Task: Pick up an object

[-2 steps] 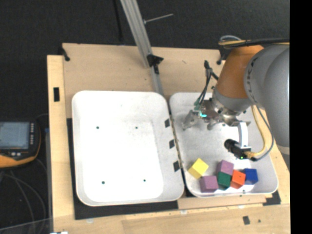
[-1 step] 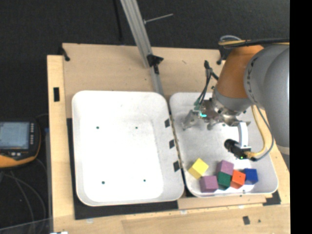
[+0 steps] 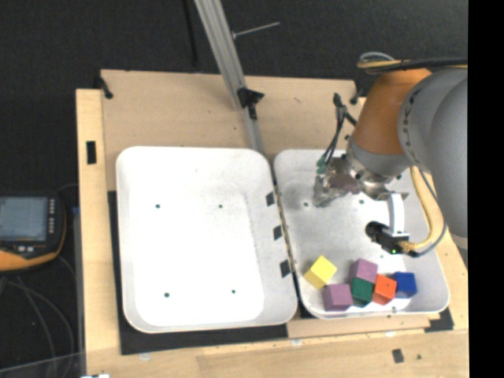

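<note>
The gripper [image 3: 324, 189] hangs over bare floor of the right bin [image 3: 303, 211] (holding nothing I can see), well apart from the blocks [image 3: 361, 282], probably because they huddle against its near wall.

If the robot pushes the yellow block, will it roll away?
Probably not: the yellow block looks like a cube with flat faces, so it would likely slide rather than roll. It seems small and probably light. Pushed rightward, it may bump the purple block close beside it.
</note>
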### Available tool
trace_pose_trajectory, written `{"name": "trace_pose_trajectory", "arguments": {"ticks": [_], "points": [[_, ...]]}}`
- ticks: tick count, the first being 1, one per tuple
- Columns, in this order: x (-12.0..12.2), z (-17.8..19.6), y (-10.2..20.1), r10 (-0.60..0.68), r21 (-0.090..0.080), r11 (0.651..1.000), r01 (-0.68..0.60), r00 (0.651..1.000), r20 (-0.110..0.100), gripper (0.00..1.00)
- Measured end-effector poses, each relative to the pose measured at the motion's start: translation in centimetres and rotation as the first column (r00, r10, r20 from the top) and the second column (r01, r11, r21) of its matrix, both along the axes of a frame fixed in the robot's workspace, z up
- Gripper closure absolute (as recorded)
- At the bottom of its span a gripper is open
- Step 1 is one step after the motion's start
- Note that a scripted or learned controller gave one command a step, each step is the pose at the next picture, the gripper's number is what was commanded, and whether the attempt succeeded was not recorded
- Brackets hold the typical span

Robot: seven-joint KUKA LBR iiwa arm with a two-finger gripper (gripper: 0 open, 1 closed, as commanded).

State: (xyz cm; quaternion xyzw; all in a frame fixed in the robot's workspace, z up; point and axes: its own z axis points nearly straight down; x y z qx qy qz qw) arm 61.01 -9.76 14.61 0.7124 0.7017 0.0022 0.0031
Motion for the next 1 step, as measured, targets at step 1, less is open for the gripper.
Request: {"name": "trace_pose_trajectory", "arguments": {"ticks": [1], "points": [[-0.23,5.39,8.27,0.025,0.004,1.0,-0.025,1.0,-0.001,1.0]]}}
